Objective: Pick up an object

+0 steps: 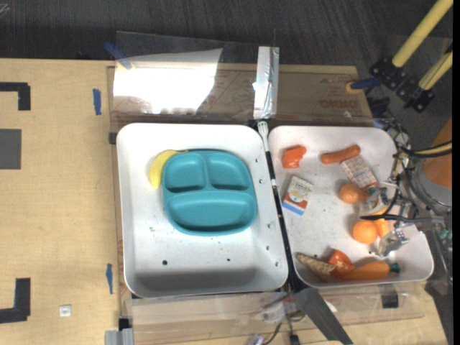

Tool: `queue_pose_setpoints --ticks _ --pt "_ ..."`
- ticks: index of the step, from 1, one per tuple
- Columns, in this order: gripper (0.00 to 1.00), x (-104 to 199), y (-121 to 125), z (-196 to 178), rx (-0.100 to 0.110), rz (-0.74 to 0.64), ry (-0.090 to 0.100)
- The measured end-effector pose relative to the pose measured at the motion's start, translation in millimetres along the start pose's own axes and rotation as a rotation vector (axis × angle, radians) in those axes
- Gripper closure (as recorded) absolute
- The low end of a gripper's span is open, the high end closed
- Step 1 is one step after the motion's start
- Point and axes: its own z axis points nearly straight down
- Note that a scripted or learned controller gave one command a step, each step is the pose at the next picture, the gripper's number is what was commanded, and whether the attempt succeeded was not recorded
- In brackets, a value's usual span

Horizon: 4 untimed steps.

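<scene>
Orange ball (364,231) lies in right bin (327,139), at 4 o'clock, touching gripper (388,241). Looks light, smooth, round: likely rolls; grasp across widest middle. Gripper state: cannot tell.

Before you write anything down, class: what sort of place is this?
Probably a robot grasping lab: two white bins sit on a taped bench, toy food such as an orange fills one, and the gripper reaches in.

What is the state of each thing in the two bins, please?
teal divided plate: flat in the left bin, partly covering a yellow thing
small carton: lying in the right bin
hot dog: lying near the far wall
carrot: lying against the near wall
gripper: low over the right bin
</scene>
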Motion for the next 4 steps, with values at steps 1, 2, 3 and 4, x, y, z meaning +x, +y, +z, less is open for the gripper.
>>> queue_pose_setpoints --ticks 1,2,3,4 --pt "0.00 -10 -2 7 0.005 0.044 -0.010" --pt "1.00 -15 -2 -7 0.012 0.041 -0.025" --pt "1.00 -71 -9 -21 0.004 0.271 -0.011" --pt "0.00 -71 -9 -20 0.004 0.272 -0.011"
